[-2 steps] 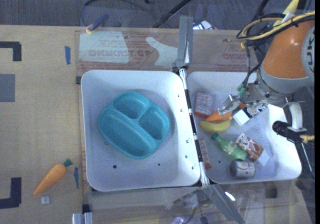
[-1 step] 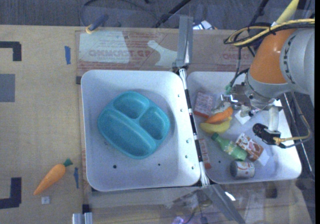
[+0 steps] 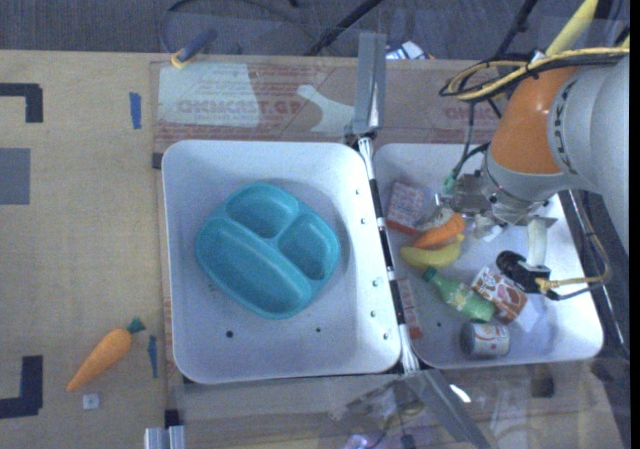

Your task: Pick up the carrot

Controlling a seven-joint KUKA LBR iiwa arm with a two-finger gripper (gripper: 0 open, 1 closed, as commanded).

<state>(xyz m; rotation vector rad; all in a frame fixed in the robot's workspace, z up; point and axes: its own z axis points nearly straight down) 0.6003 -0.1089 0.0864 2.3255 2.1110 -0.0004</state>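
An orange carrot lies in the right bin, resting against a yellow banana. My gripper hangs right over the carrot's upper end, at the tip of the grey arm with its orange band. The wrist hides where the gripper meets the carrot. A second carrot with a green top lies on the wooden bench, outside the bins at the lower left.
The right bin also holds a green bottle, a can, a red-and-white carton and a snack packet. A blue divided plate sits in the left bin. Cables hang behind the arm.
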